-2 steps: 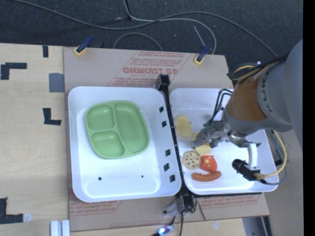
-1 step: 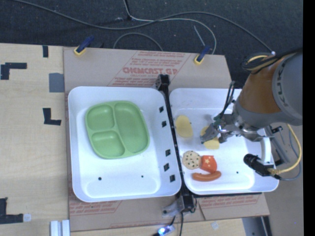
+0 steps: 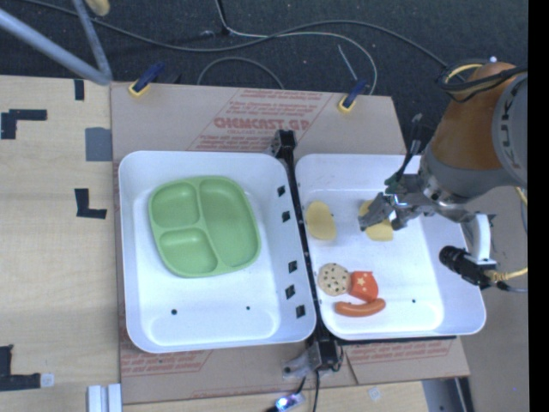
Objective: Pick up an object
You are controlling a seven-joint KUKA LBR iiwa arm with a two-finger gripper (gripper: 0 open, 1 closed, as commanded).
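Gripper (image 3: 378, 219) in right bin (image 3: 429, 312), at a yellow piece (image 3: 381, 232) near the back edge. Jaw state unclear. Green tray (image 3: 204, 227) in left bin (image 3: 206, 324).

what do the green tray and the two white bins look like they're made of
Green tray: probably molded plastic, matte to satin; one even colour, rounded corners, three pressed compartments. Left bin and right bin: likely thin formed plastic, smooth with a slight sheen; uniform white, soft rolled rims, shallow curved walls. The look alone can't rule out coated metal.
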